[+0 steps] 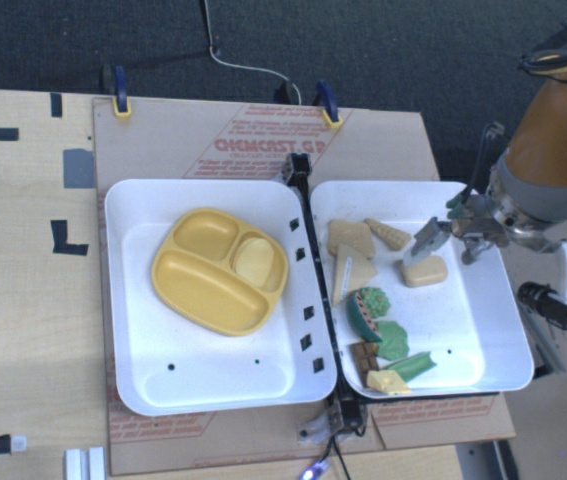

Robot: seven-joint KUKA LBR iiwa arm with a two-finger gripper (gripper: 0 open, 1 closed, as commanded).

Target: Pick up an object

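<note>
1. On your far left you see the pale wood-grain bench (23,298) with black tape marks, and on it a flat brown cardboard sheet (263,143) with red print, held by two blue-and-yellow clamps at its far edge.
2. The left bin (133,368) is a shallow white tray of smooth plastic with rounded corners. In it lies a yellow divided plate (218,270), glossy, roughly oval, with three compartments; it sits toward the bin's far side.
3. A black strip runs between the two bins, which touch side by side.
4. The right bin (483,353) has the same shape. Near its left wall you find two tan, bread-like slabs (351,253), and just beside them a small cone-like wedge (390,235) with a checked surface.
5. Nearer the front lie a green melon-like slice (368,305), a leafy green piece (393,340), a dark brown block (366,355) and a green-and-yellow piece (403,370), clustered close together.
6. A pale, rounded beige piece (425,271) lies toward the bin's far right.
7. The end effector (450,238) hangs just above that beige piece, its metal fingers spread and holding nothing.
8. Behind it you see the arm's grey wrist and orange band (553,138).
</note>
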